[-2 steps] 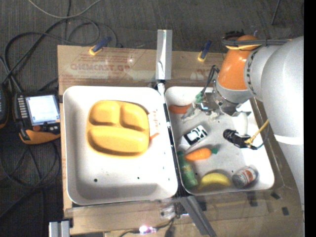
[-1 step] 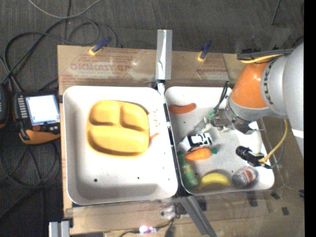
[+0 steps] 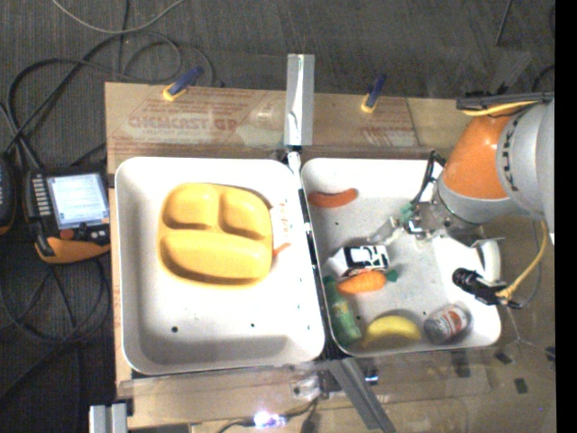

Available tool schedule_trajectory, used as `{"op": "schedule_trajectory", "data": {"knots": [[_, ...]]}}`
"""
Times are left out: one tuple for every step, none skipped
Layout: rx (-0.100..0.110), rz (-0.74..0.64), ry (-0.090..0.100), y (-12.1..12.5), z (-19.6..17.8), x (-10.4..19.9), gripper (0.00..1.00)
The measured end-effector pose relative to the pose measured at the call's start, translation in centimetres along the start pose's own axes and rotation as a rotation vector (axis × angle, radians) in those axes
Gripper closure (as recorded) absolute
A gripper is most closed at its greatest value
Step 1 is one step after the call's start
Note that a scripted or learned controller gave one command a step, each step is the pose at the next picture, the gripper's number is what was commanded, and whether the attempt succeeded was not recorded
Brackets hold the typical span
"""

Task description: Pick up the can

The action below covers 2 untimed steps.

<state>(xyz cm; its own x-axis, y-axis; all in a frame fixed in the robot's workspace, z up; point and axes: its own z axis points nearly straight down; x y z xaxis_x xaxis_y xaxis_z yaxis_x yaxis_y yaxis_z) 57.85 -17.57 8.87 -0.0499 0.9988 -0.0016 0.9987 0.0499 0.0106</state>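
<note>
The can (image 3: 448, 323) is silvery with a red label and lies on its side in the front right corner of the right bin (image 3: 406, 174). My gripper (image 3: 406, 222) hangs over the middle of that bin, well behind and to the left of the can and apart from it. It is closest to a small black and white toy car (image 3: 365, 257). The grey arm with its orange band (image 3: 482, 165) reaches in from the right.
The right bin also holds a red sausage (image 3: 334, 197), a carrot (image 3: 362, 281), a green object (image 3: 343, 316) and a banana (image 3: 393, 329) just left of the can. A yellow divided plate (image 3: 216, 233) lies in the left bin (image 3: 144, 332). A black fitting with a cable (image 3: 473, 282) sits above the can.
</note>
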Motion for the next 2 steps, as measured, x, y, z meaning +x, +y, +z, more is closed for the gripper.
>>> {"op": "schedule_trajectory", "data": {"knots": [[0.007, 0.134, 0.008, 5.9, 0.1, -3.1, 0.0], [0.02, 0.266, 0.018, 9.3, 0.2, -3.1, 0.0]]}}
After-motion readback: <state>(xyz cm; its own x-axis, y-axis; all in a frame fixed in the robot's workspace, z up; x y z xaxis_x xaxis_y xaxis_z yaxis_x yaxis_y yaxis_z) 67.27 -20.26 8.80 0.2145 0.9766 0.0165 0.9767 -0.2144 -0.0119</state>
